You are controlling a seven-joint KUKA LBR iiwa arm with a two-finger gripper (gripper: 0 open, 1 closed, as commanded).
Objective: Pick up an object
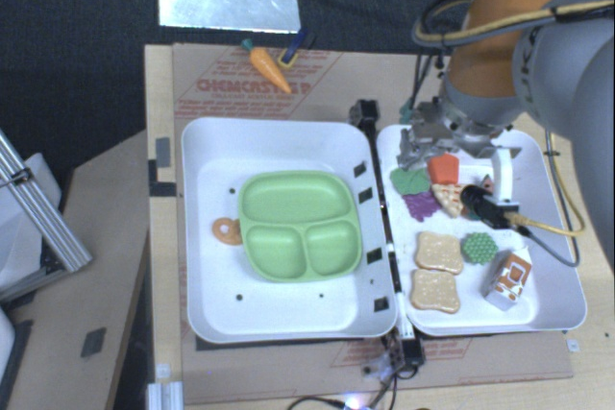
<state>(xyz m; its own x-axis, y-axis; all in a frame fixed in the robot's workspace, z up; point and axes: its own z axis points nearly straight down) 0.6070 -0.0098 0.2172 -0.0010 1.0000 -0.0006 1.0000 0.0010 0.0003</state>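
Arm over the right bin [553,302]; gripper [423,149] above green [408,180] and orange [443,169] toys. Jaw state cannot be told. Left bin [207,168] holds a green tray [298,226].

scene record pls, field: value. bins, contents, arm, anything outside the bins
left bin: green divided tray; small orange ring beside the tray's left edge
right bin: two toast slices, green leaf, purple piece, orange block, green round piece, small carton
pincer: over the right bin's far end, finger state unclear
outside bins: toy carrot on the cardboard behind the left bin
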